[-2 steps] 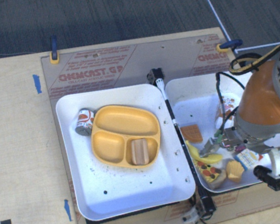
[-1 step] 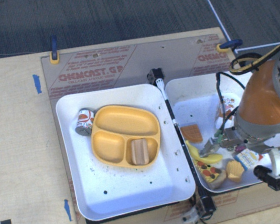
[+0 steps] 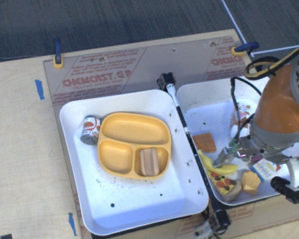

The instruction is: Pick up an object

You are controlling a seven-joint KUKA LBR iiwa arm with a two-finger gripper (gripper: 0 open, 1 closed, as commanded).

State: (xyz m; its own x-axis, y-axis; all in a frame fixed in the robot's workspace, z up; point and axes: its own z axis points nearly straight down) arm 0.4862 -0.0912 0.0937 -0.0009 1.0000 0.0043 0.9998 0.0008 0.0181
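Camera view: my gripper [image 3: 224, 157] sits low in the right bin [image 3: 213, 91], just above the banana [image 3: 215, 166]. Can't tell its state. Yellow divided plate [image 3: 125, 143] and small can [image 3: 89, 130] in the left bin [image 3: 147, 210].

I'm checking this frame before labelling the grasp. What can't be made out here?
- Pincer in the camera view: too small and cluttered to tell whether it grips anything.
- Right bin: its right part is hidden under the arm.
- Can beside the yellow tray: label too small to read.
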